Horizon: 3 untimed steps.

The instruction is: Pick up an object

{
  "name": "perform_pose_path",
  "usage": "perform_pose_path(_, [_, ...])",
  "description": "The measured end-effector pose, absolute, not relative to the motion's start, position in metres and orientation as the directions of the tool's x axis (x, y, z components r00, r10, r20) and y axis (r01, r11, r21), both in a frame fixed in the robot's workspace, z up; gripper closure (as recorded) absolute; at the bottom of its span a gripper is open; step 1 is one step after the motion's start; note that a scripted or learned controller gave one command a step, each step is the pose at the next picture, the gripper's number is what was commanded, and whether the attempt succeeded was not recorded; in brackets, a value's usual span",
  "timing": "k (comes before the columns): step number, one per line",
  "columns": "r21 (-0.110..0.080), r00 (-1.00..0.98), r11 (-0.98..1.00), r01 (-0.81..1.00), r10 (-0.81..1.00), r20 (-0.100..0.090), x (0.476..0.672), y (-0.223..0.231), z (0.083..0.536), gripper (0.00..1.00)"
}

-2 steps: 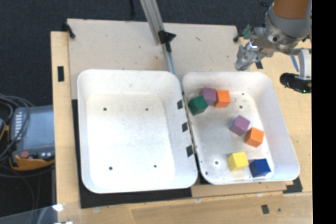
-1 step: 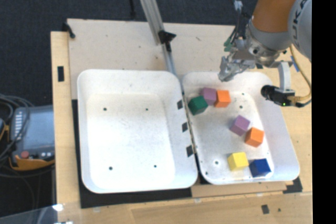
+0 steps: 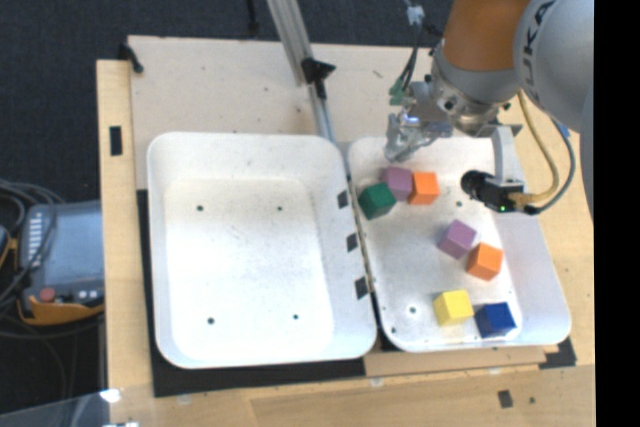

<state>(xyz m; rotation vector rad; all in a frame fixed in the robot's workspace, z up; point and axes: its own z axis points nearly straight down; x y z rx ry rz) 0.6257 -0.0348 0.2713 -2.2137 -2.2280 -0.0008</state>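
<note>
My gripper (image 3: 402, 141) hangs over the far left part of the right bin (image 3: 530, 260), just above a purple cube (image 3: 399, 181). An orange cube (image 3: 425, 187) touches that purple cube on its right, and a green cube (image 3: 377, 201) lies at its lower left by the bin's left wall. Further toward the front lie a second purple cube (image 3: 458, 238) and a second orange cube (image 3: 485, 261). A yellow cube (image 3: 452, 306) and a blue cube (image 3: 495, 319) sit near the front rim. Nothing shows between the gripper's fingers.
The left bin (image 3: 250, 245) stands beside the right one, sharing a narrow divide. A slanted metal pole (image 3: 290, 20) rises behind the bins. A black sensor with a green light (image 3: 492, 191) hangs from the arm over the right bin's back right.
</note>
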Motion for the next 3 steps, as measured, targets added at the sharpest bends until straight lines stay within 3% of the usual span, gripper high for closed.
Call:
perform_pose_path(1, [-0.001, -0.006, 0.006, 1.000, 1.000, 0.001, 0.616, 0.009, 0.259, 1.00])
perform_pose_path(2, [-0.002, -0.006, 0.006, 1.000, 1.000, 0.001, 0.592, 0.051, 0.259, 1.00])
perform_pose_path(3, [-0.004, -0.007, 0.007, 1.000, 1.000, 0.001, 0.571, 0.098, 0.230, 1.00])
